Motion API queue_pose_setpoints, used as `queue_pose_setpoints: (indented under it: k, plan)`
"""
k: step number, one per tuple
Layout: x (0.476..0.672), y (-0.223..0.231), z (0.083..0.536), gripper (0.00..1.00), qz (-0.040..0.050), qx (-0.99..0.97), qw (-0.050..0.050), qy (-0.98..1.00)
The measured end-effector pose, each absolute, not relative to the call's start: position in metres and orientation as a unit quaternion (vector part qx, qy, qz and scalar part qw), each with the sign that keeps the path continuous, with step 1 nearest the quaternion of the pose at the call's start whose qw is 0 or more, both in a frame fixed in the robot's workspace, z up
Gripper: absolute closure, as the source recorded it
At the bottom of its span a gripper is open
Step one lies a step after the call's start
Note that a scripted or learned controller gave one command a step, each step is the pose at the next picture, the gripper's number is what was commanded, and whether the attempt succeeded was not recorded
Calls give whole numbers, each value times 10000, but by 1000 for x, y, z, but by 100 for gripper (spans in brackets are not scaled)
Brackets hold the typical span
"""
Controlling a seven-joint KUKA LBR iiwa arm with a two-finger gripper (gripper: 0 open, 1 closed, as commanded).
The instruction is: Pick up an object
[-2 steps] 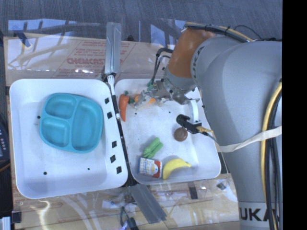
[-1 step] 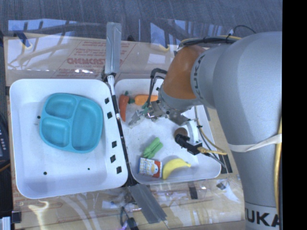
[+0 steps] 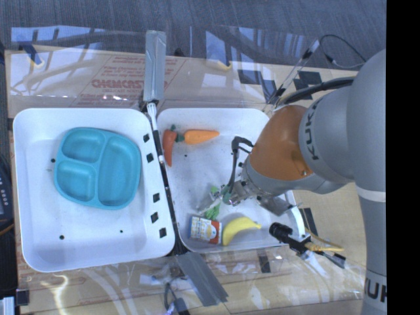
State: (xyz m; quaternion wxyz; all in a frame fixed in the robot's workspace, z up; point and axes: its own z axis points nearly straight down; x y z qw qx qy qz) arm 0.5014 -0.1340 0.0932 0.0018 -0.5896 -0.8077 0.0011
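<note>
Right bin (image 3: 197, 120), contents: two carrots at the far edge, one lying along that edge (image 3: 200, 136), the other (image 3: 168, 147) along the left wall near the far left corner; a small can (image 3: 205, 230) and a banana (image 3: 240, 229) side by side at the near edge; a small green item (image 3: 211, 210), too small to identify, just beyond the can.

Left bin (image 3: 33, 176), contents: a blue divided plate (image 3: 98, 167), set toward the far side.

Arm: enters from the right, orange band above the right bin's right side. Gripper (image 3: 226, 195) is low over the middle of the right bin; whether it is spread or closed cannot be told, and nothing is visibly held.

Step in hand, by judgement: the descent onto a chosen item, grasp not yet made.

Nearest candidates: the green item, just beside the gripper on its near side; the banana and can, a little further toward the near edge. Carrots lie well apart from it.

Next move calls for settling squarely over one item, closing on it and lifting clear of the bin wall.
</note>
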Motion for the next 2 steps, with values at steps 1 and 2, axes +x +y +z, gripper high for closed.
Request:
queue_pose_setpoints:
  k: [1,2]
  plan:
    - [502,-133,103,100,5,-5878,21,-8090]
    - [541,-76,280,100,1,-6813,2,-7320]
